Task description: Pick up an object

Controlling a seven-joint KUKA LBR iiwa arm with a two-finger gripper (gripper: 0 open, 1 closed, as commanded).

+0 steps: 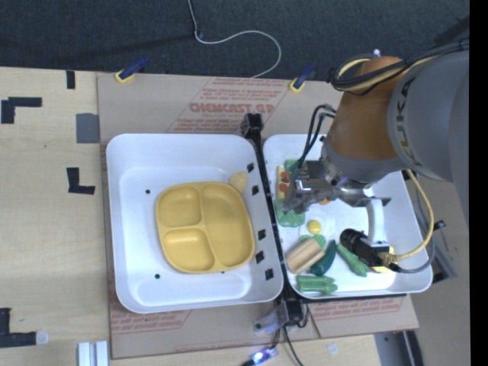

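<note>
My gripper (pixel 297 197) hangs low over the left half of the right bin (pixel 404 284), close above a green object (pixel 290 217) and a small red and yellow piece (pixel 284 178). Nothing can be seen between its fingers. Just below it lie a small yellow ball (pixel 313 226), a tan wooden block (pixel 303 255), a dark teal piece (pixel 325 259), a green bean-like piece (pixel 316 284) and another green stick (pixel 350 257). The arm's grey and orange body hides the upper right part of this bin.
The left bin (pixel 130 158) holds a yellow divided plate (pixel 204 226) and a small pale yellow piece (pixel 239 181) by its right wall. A black-clipped divider (pixel 263 204) separates both bins. Cardboard lies under them.
</note>
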